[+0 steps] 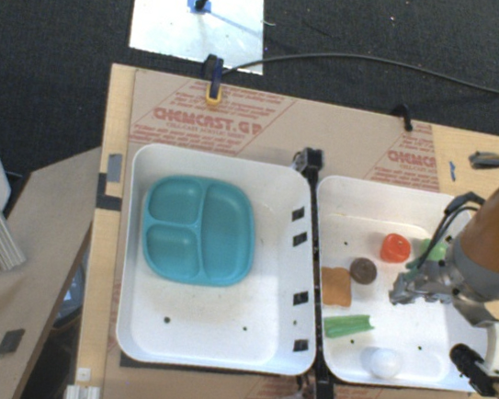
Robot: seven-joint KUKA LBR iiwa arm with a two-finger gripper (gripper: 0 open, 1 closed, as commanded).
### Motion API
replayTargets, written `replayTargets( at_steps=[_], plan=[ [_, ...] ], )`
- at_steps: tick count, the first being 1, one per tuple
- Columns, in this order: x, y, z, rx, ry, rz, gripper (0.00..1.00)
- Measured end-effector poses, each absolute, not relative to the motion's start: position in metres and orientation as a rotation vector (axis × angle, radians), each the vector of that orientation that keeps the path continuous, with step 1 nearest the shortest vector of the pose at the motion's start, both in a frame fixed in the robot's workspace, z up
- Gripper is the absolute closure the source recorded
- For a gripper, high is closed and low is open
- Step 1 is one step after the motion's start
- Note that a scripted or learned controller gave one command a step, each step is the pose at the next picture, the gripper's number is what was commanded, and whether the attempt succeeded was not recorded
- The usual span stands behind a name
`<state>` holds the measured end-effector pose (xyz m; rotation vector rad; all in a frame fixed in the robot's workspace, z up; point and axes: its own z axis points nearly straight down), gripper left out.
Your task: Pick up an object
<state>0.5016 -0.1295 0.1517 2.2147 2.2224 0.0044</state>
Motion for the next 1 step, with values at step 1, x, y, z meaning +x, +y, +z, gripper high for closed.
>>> replayTargets(
  at_steps=[1],
  plan=[
    [0.502, -0.1273, 0.1938, 2.215, 2.224, 0.003, 1.0]
  ],
)
